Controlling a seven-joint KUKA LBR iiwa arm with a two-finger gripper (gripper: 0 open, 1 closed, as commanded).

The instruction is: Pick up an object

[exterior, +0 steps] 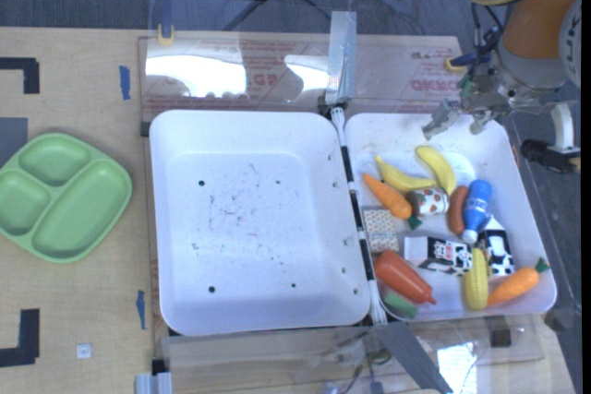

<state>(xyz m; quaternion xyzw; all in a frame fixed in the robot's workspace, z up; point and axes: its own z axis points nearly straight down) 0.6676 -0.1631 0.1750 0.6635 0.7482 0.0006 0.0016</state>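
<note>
While tool (459, 113) hovers over right bin (531, 198) | bananas (434, 167), carrots (388, 197) crowd below

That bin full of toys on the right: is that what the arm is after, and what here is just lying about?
For the job:
tool
right bin
bananas
carrots
blue bottle
toy cow

Lying about:
left bin
green plate
</note>
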